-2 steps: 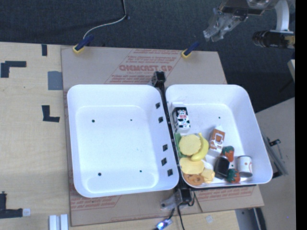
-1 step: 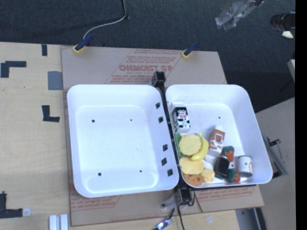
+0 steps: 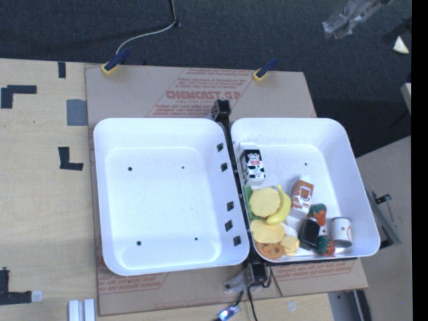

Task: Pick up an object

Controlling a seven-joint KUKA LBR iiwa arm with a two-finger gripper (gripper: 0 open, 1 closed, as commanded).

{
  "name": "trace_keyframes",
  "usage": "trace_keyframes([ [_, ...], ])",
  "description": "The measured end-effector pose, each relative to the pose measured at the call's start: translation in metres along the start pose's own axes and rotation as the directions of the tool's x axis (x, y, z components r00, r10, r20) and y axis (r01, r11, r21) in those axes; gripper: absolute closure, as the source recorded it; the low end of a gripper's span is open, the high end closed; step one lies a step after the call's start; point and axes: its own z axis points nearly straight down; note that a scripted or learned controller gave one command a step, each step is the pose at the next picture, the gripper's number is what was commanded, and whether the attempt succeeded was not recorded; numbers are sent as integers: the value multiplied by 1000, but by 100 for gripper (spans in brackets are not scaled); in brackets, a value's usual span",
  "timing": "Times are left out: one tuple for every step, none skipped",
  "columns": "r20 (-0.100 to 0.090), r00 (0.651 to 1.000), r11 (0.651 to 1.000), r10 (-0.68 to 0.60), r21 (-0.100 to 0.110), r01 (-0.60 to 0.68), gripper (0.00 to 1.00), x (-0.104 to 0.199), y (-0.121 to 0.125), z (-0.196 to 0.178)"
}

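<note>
The gripper (image 3: 344, 20) hangs blurred, well above the right bin (image 3: 334, 136); whether its claw is apart or together I cannot tell. A good pick probably means descending over that bin's near-left clutter: smooth yellow banana (image 3: 283, 208), soft round yellow pieces, a rigid cow-patterned box (image 3: 253, 166) and a small can (image 3: 342, 231).

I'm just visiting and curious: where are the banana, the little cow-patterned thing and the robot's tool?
banana (image 3: 283, 207), camera view, middle of its yellow curve.
cow-patterned thing (image 3: 253, 166), camera view, its spotted top face.
tool (image 3: 342, 19), camera view, between its blurred fingertips.
</note>
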Motion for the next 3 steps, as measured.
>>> trace_keyframes([
  [-1, 1000, 1000, 0, 19, 0, 100, -8, -8, 219],
  [0, 1000, 1000, -4, -8, 4, 100, 2, 7, 106],
  [1, 1000, 1000, -4, -11, 4, 100, -3, 11, -7],
])
